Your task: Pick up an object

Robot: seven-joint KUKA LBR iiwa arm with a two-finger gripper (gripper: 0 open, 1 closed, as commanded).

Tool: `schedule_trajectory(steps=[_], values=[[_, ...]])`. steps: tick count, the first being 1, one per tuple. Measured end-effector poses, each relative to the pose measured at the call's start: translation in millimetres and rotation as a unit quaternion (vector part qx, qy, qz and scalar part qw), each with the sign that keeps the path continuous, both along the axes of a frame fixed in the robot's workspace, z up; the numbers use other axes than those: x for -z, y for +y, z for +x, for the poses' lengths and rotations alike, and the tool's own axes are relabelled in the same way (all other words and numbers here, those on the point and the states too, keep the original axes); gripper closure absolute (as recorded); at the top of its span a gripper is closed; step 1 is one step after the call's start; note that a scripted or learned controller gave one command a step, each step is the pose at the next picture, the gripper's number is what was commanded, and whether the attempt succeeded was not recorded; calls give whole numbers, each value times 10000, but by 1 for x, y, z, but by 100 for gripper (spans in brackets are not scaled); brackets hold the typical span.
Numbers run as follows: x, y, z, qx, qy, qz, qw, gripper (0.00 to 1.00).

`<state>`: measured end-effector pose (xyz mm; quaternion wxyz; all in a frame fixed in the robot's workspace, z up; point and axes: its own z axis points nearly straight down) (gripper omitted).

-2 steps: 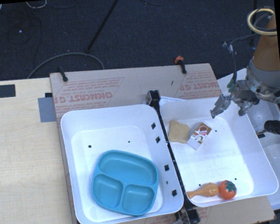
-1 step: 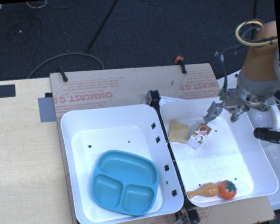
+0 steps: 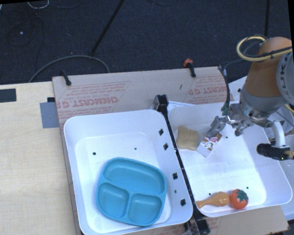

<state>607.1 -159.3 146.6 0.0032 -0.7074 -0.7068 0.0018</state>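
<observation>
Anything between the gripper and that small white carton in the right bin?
Nothing visible. The gripper sits right at the upper end of the small white carton in the right bin. The tan piece lies beside the carton on its left, off the approach line. The orange toy and tomato lie near the bin's front wall.

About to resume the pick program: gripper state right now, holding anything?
Gripper: above the right bin, over the small white carton; open or shut cannot be told, and nothing is visibly held.
</observation>
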Motion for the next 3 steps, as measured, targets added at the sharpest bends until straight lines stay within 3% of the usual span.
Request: schedule_trajectory(steps=[1, 3], values=[[-13, -1, 1, 4, -15, -5, 10000, 100], [-106, 5, -1, -15, -52, -13, 10000, 100]])
